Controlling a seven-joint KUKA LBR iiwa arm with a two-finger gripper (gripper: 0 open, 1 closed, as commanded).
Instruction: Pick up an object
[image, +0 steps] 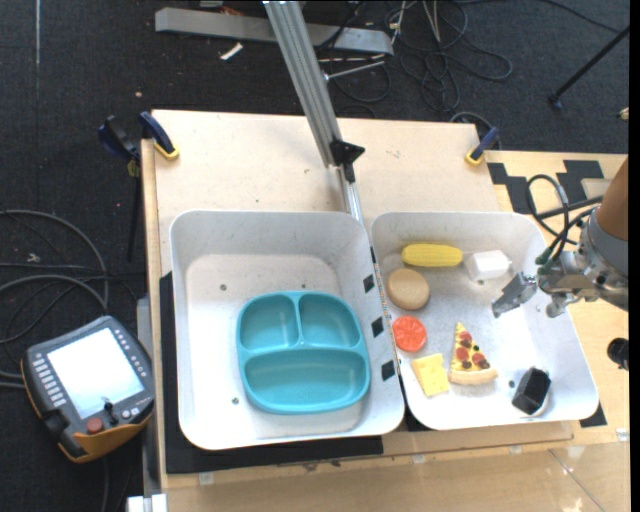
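**Q:** Where did the objects lie relative to the gripper (530, 297)?

**A:** The gripper hung over the right bin (575, 352), fingers apart, holding nothing. The white block (489, 265) lay just beside it, towards the corn cob (432, 256). The pizza slice (468, 356) and black object (531, 390) lay nearer the front rim.

**Q:** Was any writing legible?

**A:** None could be read. The left bin (200, 300) held a teal divided tray (300, 351).
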